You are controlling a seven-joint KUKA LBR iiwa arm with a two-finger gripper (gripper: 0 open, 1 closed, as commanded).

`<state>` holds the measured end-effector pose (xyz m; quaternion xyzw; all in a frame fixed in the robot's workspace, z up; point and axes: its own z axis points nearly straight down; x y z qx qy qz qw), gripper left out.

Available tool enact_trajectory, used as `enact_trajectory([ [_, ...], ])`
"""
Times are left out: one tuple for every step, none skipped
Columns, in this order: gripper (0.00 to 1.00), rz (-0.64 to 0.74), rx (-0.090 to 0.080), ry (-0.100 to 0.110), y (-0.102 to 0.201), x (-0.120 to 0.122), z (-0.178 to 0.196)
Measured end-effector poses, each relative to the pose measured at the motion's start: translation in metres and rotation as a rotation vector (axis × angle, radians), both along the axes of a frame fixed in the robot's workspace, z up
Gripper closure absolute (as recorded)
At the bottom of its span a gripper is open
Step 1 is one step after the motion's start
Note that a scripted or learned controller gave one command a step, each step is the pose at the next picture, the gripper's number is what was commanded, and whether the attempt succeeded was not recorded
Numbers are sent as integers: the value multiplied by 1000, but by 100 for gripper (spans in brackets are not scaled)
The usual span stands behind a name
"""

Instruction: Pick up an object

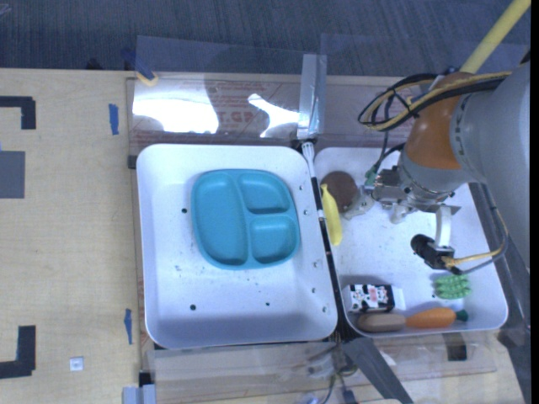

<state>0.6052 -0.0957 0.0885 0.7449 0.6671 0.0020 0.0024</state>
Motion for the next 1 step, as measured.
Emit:
enact_trajectory([
  [0,187,1,3,14,-83,98],
])
